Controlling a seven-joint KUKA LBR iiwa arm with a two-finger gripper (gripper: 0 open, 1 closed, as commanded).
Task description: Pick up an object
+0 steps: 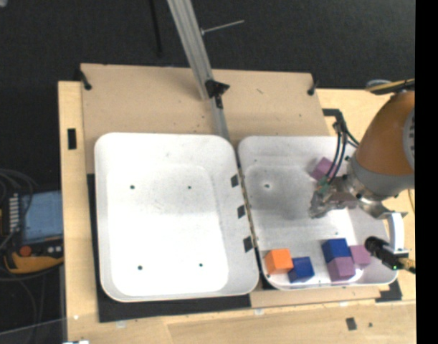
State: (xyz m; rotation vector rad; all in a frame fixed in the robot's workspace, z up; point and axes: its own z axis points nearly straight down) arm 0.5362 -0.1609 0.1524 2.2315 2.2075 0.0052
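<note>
The right bin (283,160) holds several small blocks. A purple block (321,168) lies near its right wall, partly behind the arm's cables. Along the front wall sit an orange block (279,260), a small blue block (302,269), a larger blue block (335,249), a purple block (340,268) and a paler purple block (360,255). My gripper (321,205) hangs low over the bin's middle right, just below the upper purple block and above the front row. The wrist blocks my view of the fingertips.
The left bin (168,213) lies beside the right one, with a row of small clips between them. A slanted metal pole (197,49) rises from the back of the bench. The arm's orange band (391,138) overhangs the right bin's right edge.
</note>
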